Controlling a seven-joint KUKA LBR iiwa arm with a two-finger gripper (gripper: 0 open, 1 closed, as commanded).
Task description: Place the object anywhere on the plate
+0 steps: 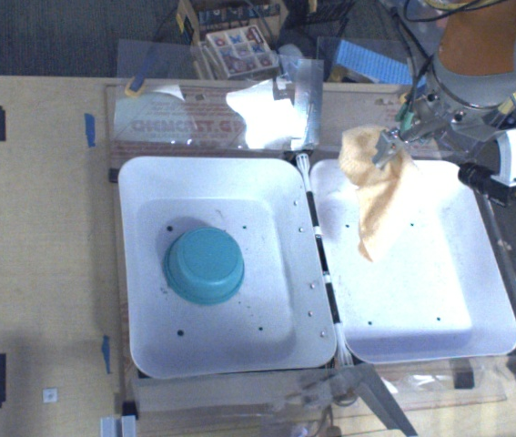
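Nearest to us, along the bottom edge, we see the wooden bench (pixel 39 335) that carries two shallow white bins side by side. Inside the left bin (pixel 148 335) sits a round teal plate (pixel 205 264), resting on the bin floor a little left of centre. Over the upper left corner of the right bin (pixel 440 335) we see the gripper (pixel 392 144), its fingers pinched on the top of a pale yellow cloth (pixel 378 198). That cloth hangs down from the fingers in a loose fold, its lower end dangling over the bin's left part. We see it well apart from the plate, with the wall between the bins lying between them.
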